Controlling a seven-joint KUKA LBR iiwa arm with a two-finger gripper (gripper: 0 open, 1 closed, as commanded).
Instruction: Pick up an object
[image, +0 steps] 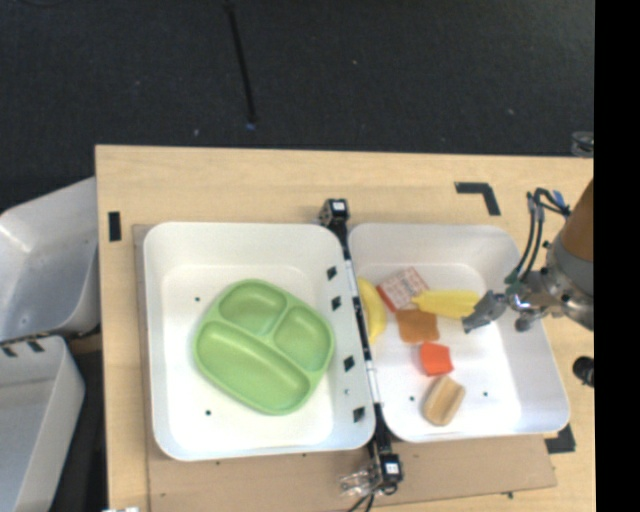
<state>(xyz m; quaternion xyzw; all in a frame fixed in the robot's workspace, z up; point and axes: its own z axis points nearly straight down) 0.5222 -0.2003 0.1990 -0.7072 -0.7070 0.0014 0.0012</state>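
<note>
Hovering at right side of frame, tool (487, 310) sits low in right bin (520, 400), tip just beside yellow banana-shaped piece (447, 301); can't tell how wide it's open or if it has anything. Banana piece lies center-right, near brown block (417, 326) and orange cube (436, 358). Looks light, stiff, probably slick plastic, so best pinched across narrow middle.

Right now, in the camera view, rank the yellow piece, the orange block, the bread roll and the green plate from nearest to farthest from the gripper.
From the gripper, over the right bin:
1. Yellow piece, just left of it.
2. Orange block, lower left.
3. Bread roll, toward the bin's front edge.
4. Green plate, far off in the left bin.
</note>
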